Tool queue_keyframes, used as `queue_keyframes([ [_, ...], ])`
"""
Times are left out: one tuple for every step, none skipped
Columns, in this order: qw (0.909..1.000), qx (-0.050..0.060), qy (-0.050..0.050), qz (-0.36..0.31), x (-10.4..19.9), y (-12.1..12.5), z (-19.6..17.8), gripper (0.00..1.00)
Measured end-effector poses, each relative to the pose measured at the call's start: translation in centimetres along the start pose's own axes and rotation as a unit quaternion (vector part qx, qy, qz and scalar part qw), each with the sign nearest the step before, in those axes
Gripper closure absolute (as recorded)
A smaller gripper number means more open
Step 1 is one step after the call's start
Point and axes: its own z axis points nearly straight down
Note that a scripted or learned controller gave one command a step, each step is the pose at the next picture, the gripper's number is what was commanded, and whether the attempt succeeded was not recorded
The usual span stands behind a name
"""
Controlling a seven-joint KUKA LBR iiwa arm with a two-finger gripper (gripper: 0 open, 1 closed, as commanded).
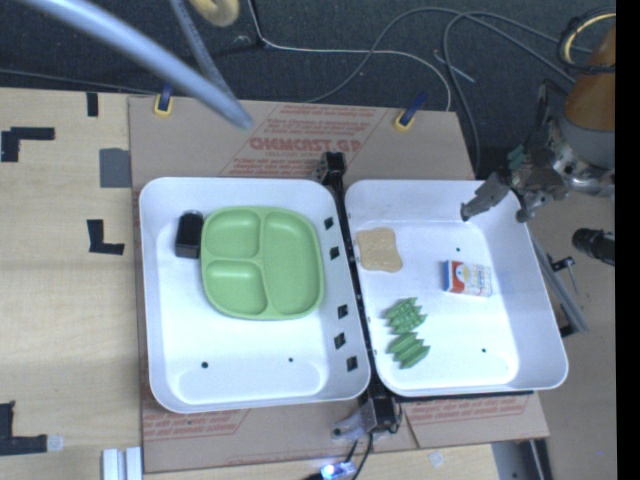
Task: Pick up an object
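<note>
A: Where are the things that could be picked up?

B: In the right bin (520, 363) there are three. A small carton (467, 278) with blue, white and a bit of red lies flat near the middle, toward the right wall. A flat tan piece, like a cookie or a slice of bread (379, 250), lies close to the left wall. Two green pea pods (405, 331) lie side by side below it, toward the front.

A: And the left bin (165, 368)?

B: It holds a green divided plate (263, 263) with three compartments. A small black block (188, 235) is just beside the plate's left edge.

A: Where is the gripper (497, 200)?

B: It is at the back right corner of the right bin, above the rim, well apart from the carton. I see nothing in it. If the fingers are open or closed, I cannot tell; this part is dark and blurred.

A: What is around the bins?

B: They sit on a cardboard sheet (300, 138) with red print, on the wooden desk (60, 298). Thin cables (420, 53) run over the dark floor behind.
</note>
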Motion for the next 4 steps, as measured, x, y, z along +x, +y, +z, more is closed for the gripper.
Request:
queue_keyframes([
  [1.0,-0.006,-0.001,-0.002,0.0,0.2,-0.7,0.0],
  [1.0,-0.004,-0.001,-0.002,1.1,0.3,4.7,0.0],
  [1.0,-0.003,-0.001,-0.002,0.9,1.1,10.6,0.0],
  [1.0,-0.004,-0.002,-0.002,1.0,1.1,16.0,0.0],
])
